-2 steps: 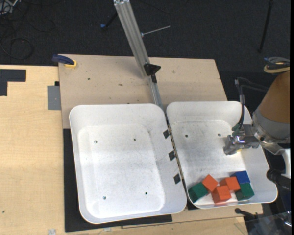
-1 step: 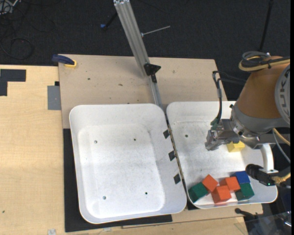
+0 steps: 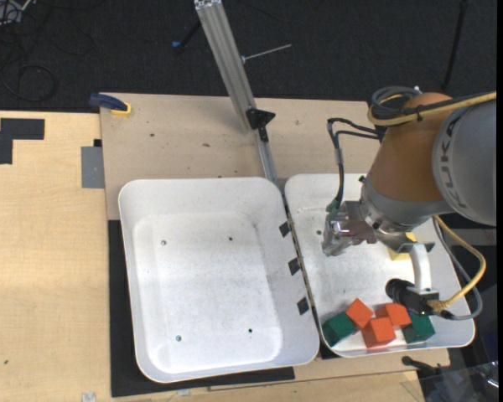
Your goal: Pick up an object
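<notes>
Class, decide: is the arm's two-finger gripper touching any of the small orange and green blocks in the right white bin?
Apart. In the camera view the gripper sits over bare bin floor, well above the cluster of orange blocks and green blocks at the near edge.

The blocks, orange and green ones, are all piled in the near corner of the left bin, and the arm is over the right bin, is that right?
Not quite. The camera view shows the orange and green blocks piled in the near corner of the right bin, not the left bin. The arm is indeed over the right bin.
</notes>
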`<state>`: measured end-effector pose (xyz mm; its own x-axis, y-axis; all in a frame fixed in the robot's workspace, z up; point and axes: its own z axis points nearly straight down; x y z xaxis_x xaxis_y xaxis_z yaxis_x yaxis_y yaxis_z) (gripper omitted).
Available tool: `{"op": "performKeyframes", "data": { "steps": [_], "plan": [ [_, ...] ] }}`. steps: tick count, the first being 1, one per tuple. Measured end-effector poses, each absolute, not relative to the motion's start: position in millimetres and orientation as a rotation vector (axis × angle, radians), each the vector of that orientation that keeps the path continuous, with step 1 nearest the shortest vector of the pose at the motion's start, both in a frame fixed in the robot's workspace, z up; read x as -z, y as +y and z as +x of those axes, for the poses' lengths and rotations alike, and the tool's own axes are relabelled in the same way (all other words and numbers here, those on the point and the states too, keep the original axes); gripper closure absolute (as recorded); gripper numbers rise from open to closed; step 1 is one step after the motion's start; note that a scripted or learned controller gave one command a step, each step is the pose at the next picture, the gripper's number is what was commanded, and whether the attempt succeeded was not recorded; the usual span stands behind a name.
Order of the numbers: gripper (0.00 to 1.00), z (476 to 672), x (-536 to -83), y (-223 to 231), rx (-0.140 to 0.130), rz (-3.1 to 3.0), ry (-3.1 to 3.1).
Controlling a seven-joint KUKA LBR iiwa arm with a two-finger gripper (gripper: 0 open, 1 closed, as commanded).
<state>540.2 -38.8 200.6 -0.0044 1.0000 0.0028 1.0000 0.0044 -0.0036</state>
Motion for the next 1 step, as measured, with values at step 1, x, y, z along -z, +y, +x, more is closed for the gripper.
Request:
{"op": "performKeyframes", "data": {
  "steps": [1],
  "plan": [
    [1.00, 544.0, -208.5, 11.7, -0.001, -2.213, -2.224]
  ]
}}
